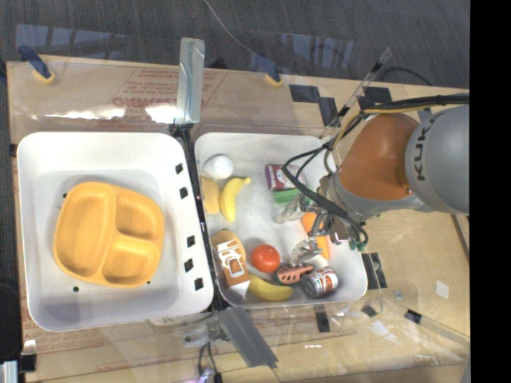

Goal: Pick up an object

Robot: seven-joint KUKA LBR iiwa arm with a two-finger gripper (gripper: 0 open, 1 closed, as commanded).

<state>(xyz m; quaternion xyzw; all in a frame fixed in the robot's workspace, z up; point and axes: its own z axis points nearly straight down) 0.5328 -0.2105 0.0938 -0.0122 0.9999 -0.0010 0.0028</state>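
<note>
Resting on bench [415,246] | two white bins [40,238] | dark carpet [96,6] behind

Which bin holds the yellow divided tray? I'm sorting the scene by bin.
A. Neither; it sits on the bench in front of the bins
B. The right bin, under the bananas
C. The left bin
C: the yellow divided tray lies alone in the left bin, while the bananas and other items sit in the right bin.

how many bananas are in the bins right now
2: one banana near the right bin's left wall, another at its front edge. Others may hide under the gripper.
</note>
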